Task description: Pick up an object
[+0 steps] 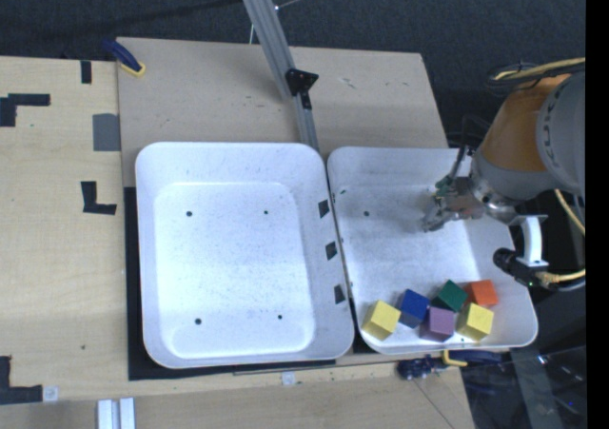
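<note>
Reaching in from three o'clock, the grey arm with its orange band (519, 127) is hanging its two-finger gripper (440, 213) over the upper middle of the right shallow white plastic bin (381, 189). Whether that gripper is clenched or released I cannot tell; it is too small and blurred, and nothing is showing up in its grasp.

Lying well apart from the gripper, toward six o'clock, six small cubes are clustering along the bin's near edge. Running from nine o'clock to three o'clock: a yellow cube (383, 320), a blue cube (414, 307), a purple cube (441, 322), a green cube (452, 296) sitting just behind the purple one, a second yellow cube (477, 321), and an orange cube (483, 293) at the far three o'clock end. They are packing close together, several apparently touching.

Sitting at nine o'clock of this bin, the left shallow white plastic bin (228, 246) is touching it along their shared rim. A slanted grey metal pole (271, 32) is crossing the wooden bench (57, 189) at twelve o'clock.
</note>
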`<state>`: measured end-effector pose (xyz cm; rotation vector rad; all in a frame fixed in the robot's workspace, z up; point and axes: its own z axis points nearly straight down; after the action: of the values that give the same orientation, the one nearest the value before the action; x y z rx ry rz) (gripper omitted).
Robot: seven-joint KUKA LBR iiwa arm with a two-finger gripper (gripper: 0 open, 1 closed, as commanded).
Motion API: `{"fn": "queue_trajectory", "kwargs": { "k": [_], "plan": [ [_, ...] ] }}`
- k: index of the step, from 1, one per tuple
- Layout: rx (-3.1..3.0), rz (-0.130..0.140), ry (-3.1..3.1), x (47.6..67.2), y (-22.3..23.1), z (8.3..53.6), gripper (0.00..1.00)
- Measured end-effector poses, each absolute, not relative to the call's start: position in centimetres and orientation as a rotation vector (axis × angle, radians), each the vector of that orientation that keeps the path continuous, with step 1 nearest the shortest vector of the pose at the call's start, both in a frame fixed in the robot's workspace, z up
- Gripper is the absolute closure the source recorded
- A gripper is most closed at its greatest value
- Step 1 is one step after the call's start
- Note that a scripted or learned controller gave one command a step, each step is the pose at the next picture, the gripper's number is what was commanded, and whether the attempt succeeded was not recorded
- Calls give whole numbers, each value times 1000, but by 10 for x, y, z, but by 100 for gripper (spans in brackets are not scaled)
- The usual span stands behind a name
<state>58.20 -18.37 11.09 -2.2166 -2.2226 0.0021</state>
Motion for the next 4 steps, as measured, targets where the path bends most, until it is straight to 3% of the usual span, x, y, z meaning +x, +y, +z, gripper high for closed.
{"fn": "queue_trajectory", "kwargs": {
  "k": [2, 3, 4],
  "plan": [
    [-2221, -4, -2228, 588, -169, 223, 100],
    [-2221, -2, -2225, 589, -169, 251, 100],
    [-2213, 0, -2227, 588, -117, 248, 100]
  ]
}}
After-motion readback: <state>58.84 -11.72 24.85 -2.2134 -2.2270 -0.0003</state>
